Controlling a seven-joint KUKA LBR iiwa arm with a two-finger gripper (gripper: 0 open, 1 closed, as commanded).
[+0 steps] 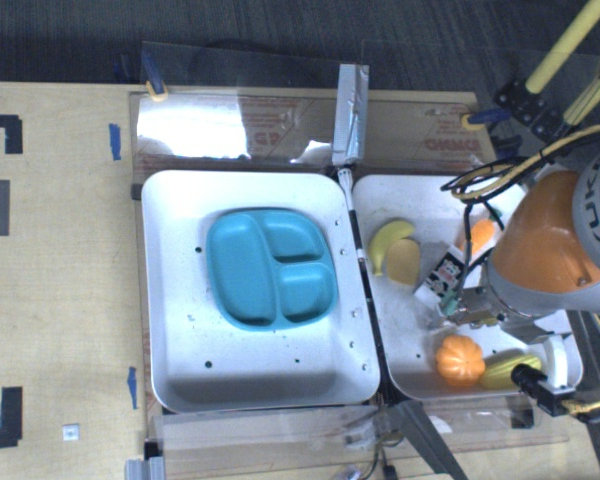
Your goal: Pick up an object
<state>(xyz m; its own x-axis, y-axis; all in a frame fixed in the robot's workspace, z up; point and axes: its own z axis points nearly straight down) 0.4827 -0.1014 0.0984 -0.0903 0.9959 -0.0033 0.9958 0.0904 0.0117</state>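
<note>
In the right bin [408,320], a yellow curved fruit [389,236] lies at the upper left with a tan round piece [405,262] against it. An orange fruit [459,359] sits near the bin's front edge. A yellow object [502,371] lies just to its right. Another orange item [480,236] peeks out from behind the arm at the upper right. My gripper [448,288] reaches down into the middle of this bin, right of the tan piece and above the orange fruit. Nothing shows in its grasp.
The left bin [170,298] bears a blue divided plate [270,266] in its middle. The arm's orange band [545,243] and cables [490,178] cover the right bin's right side. A metal divider post [350,113] stands behind the seam between the bins.
</note>
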